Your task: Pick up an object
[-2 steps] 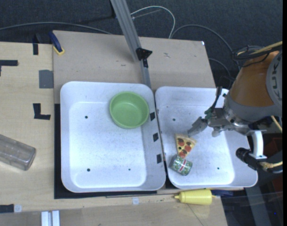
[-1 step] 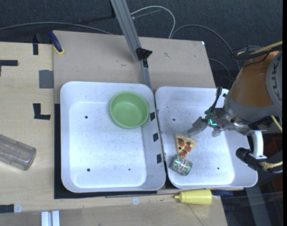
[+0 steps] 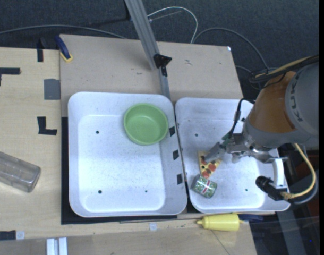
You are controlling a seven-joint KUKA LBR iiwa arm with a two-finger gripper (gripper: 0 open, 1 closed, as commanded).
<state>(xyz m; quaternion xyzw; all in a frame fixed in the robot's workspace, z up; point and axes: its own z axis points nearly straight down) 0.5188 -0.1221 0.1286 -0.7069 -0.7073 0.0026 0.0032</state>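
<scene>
Toy (image 3: 209,166) just beside fingers (image 3: 218,152)

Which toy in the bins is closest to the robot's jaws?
The little yellow and red toy in the right bin. The green can lies further away, and the green bowl sits in the left bin.

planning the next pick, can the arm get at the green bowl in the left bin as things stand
Probably yes: the green bowl sits open in the left bin with nothing over it, while the gripper hangs in the right bin, across the divider.

Green bowl (image 3: 146,124) upright in left bin, small green can (image 3: 205,186) in right
</scene>
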